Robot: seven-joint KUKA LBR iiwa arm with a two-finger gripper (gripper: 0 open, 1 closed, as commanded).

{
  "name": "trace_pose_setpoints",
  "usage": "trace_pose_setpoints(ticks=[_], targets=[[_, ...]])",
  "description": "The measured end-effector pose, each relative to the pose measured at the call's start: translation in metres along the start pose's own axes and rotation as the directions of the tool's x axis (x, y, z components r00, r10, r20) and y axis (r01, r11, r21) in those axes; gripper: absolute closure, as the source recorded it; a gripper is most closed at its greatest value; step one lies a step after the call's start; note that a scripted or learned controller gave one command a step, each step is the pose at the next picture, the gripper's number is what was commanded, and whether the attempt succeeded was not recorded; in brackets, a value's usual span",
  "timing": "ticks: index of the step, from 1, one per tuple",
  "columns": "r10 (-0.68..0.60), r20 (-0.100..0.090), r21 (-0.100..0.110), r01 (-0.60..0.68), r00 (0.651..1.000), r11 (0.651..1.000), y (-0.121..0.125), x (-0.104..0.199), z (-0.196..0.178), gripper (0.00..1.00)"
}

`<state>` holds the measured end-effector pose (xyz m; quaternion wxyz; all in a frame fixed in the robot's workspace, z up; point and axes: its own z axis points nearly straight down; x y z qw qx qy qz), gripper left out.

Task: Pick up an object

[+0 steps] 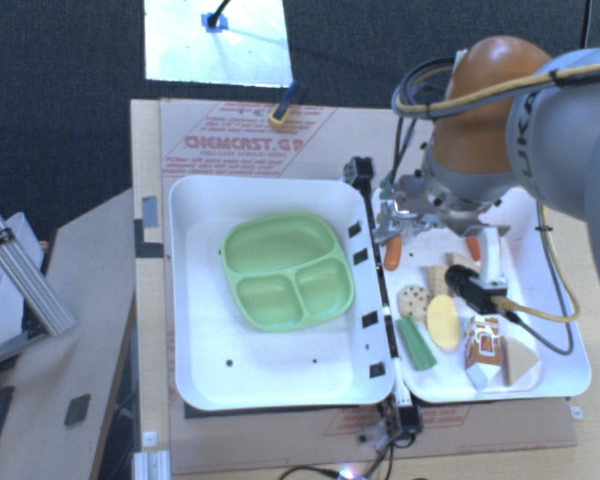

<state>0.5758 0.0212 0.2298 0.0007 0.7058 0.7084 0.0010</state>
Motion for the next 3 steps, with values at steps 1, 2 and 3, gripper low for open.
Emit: trace_pose_setpoints(ticks=[1, 2, 3], targets=[[0.002, -0.001, 0.002, -0.002, 1.0, 1.0, -0.007, -0.001, -0.004, 1.0], [0.004, 0.0, 0.004, -0.004, 1.0, 1.0, -0.008, 0.001, 0.016, 1.0], [0.004, 0.0, 0.003, -0.004, 1.0, 1.0, -0.019, -0.002, 0.009, 1.0]])
